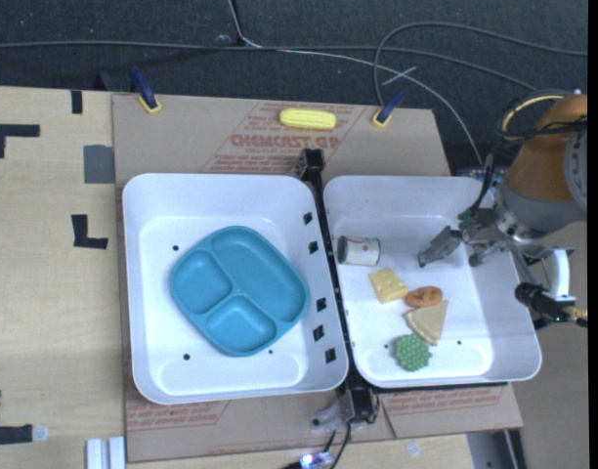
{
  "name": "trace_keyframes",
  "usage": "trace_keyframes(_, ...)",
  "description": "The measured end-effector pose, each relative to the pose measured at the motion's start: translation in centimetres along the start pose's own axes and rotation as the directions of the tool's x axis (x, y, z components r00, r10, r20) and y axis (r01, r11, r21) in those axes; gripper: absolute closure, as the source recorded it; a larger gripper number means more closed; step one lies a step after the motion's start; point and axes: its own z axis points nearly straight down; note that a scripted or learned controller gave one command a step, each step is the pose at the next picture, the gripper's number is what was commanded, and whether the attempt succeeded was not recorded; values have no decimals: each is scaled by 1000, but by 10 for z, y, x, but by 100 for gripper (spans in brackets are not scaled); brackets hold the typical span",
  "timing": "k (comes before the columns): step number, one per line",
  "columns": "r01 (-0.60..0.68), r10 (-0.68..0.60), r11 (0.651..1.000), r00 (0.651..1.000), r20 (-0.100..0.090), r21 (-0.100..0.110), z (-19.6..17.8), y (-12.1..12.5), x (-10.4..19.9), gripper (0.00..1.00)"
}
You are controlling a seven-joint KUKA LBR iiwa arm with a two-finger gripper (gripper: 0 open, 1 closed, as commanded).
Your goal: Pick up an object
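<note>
Right white bin (494, 360), near to far: green bumpy round piece (412, 353), tan wedge (429, 319), orange-brown lump (424, 296), yellow flat chunk (387, 285), white-and-grey cylinder (359, 251). End effector (455, 245) above bin, fingers spread, nothing between. Left bin: blue compartment tray (238, 289). Yellow corn-shaped toy (307, 118) on surface beyond.

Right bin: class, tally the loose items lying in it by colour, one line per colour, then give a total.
In the right bin:
White/grey: 1, the small can
Yellow: 1, the cheese piece
Orange-brown: 1, the bread roll
Tan: 1, the wedge slice
Green: 1, the broccoli
Total: 5
</note>
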Motion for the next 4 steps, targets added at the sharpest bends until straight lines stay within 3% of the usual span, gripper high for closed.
trace_keyframes(1, 1, -1, 1000, 1000, 0, -4, -13, 1, 0, 100)
trace_keyframes(4, 0, 0, 1000, 1000, 2, -11, -158, -1, 1, 100)
